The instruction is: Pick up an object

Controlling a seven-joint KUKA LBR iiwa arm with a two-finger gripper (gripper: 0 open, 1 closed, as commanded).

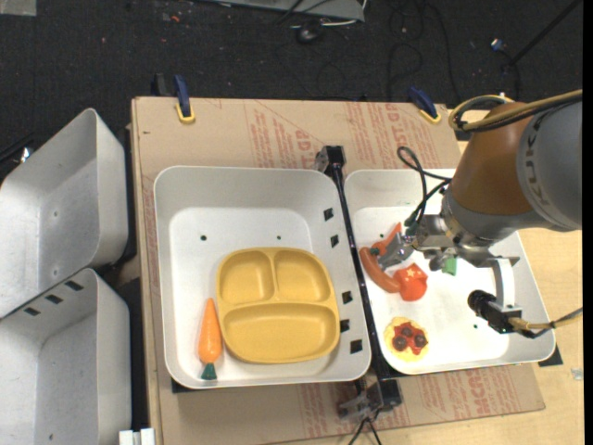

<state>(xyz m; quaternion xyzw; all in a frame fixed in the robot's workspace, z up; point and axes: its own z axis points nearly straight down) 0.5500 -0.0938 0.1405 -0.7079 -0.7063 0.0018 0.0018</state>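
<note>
**Inspector:** Your gripper (pixel 400 246) sits low in the right bin (pixel 530 286), fingers (pixel 394 248) over the curved orange-red piece (pixel 375 269); whether they are spread or pinching it, I cannot tell.

**Operator:** And the other things?

**Inspector:** The red strawberry-like toy (pixel 412 283) lies just below and right of your fingers, touching the curved piece; the small yellow tart with dark berries (pixel 408 338) lies farther below; well left of the fingers, in the left bin (pixel 176 248), you have the yellow divided plate (pixel 278 304) with the carrot (pixel 210 336) beside it; both bins rest on the desk (pixel 250 123).
</note>
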